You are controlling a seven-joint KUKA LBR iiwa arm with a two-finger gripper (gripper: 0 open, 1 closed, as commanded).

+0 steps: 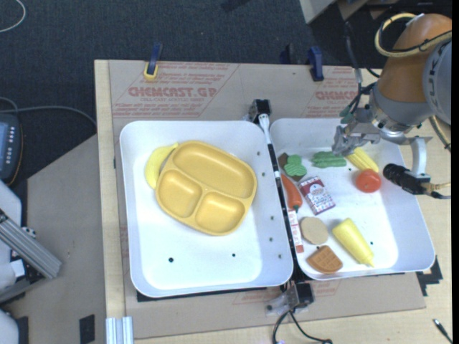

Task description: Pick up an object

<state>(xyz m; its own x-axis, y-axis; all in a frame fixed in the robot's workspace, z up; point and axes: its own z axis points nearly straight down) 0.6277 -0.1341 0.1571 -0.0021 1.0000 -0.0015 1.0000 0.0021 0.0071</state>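
1. gripper hangs low over the far edge of the right bin — right by the green toy and the yellow corn.
2. nothing is between its fingers that i can see, and i cannot tell if they are apart or together.
3. step now, i think — getting down to grab.
4. next it needs to line up over the green toy, then close and lift.

Arm comes in from the right, bent down at the wrist, orange band up top w/ grey section below. Gripper points down, low over the far part of the right bin, angled a bit left.
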